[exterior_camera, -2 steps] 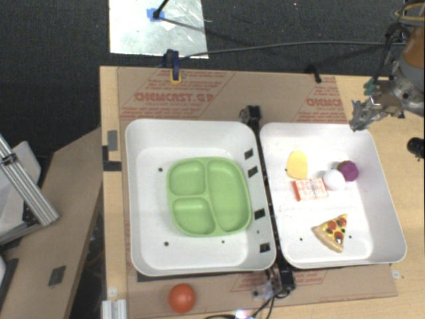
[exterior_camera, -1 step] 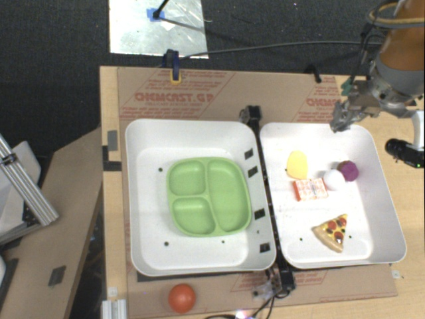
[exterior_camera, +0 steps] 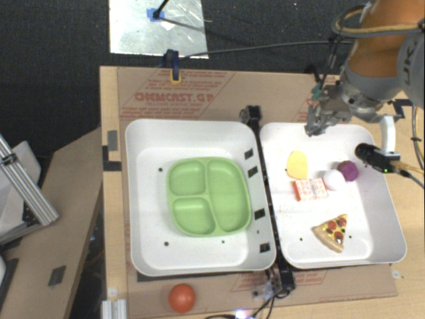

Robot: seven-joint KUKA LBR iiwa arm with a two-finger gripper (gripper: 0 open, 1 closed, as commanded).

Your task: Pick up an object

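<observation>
The counter [exterior_camera: 199, 92] carries two white bins side by side. The left bin [exterior_camera: 153, 145] holds a green divided tray [exterior_camera: 208, 197]. The right bin [exterior_camera: 378, 224] holds a pizza-slice toy [exterior_camera: 333, 232], a red-and-white packet [exterior_camera: 310, 189], a yellow piece [exterior_camera: 297, 164], a purple ball [exterior_camera: 348, 171] and a small white ball [exterior_camera: 333, 179] touching the packet. The gripper [exterior_camera: 317, 126] hangs over that bin's far edge with nothing in its jaws; I cannot tell whether they are parted. An orange ball [exterior_camera: 182, 297] sits on the counter in front of the left bin.
</observation>
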